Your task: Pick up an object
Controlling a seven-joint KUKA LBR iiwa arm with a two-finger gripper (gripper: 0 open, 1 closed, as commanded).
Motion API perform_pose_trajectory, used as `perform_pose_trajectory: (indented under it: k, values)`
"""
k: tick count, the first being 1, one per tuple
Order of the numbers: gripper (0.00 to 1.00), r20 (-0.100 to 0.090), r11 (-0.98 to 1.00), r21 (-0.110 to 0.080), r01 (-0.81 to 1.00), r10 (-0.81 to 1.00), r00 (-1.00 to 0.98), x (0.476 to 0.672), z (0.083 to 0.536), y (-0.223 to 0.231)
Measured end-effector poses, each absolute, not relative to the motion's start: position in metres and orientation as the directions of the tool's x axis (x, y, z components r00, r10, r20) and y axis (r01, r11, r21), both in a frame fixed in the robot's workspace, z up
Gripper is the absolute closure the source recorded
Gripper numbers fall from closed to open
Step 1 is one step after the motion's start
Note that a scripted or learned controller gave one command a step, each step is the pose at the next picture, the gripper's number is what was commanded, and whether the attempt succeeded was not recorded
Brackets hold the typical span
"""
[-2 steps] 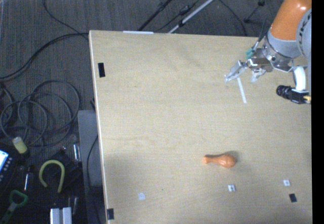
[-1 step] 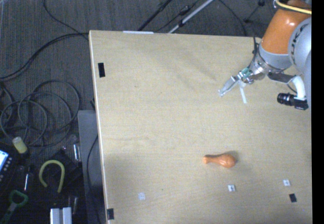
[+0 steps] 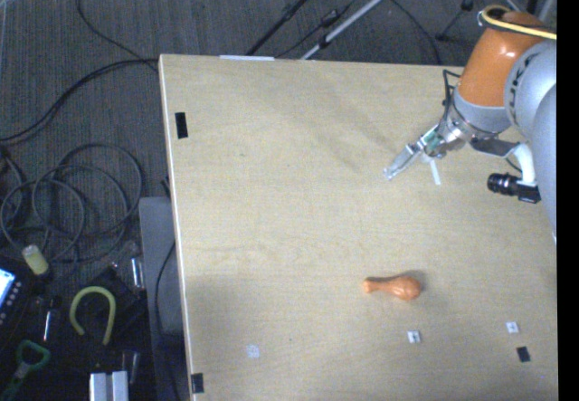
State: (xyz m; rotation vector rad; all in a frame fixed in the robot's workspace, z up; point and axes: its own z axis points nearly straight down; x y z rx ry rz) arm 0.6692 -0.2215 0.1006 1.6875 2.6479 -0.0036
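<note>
One orange object (image 3: 394, 286) lies near the board's (image 3: 271, 209) front edge; jaws (image 3: 412, 166) spread, empty, well apart.

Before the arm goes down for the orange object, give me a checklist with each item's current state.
1. Target in sight: ok. The orange object lies alone on the tan bench top.
2. Nothing crowding the target: ok, only small markers sit nearby.
3. Gripper over the target: not ok. The gripper is farther back on the bench, well apart from the object.
4. Fingers ready: ok, they look spread open.
5. Gripper free of load: ok, nothing shows between the fingers.
6. Height above the bench: cannot tell.
</note>
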Motion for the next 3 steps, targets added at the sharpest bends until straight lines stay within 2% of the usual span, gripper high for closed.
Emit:
perform_pose_trajectory:
  k: [1, 2, 3]
  values:
    - [0.00, -0.002, 0.621, 0.000, 0.784, 0.784, -0.621, 0.669, 0.085, -0.222]
    - [1.00, -0.004, 0.621, 0.004, 0.784, 0.784, -0.621, 0.671, 0.095, -0.220]
    - [1.00, -0.001, 0.524, 0.002, 0.852, 0.852, -0.524, 0.660, 0.185, -0.164]
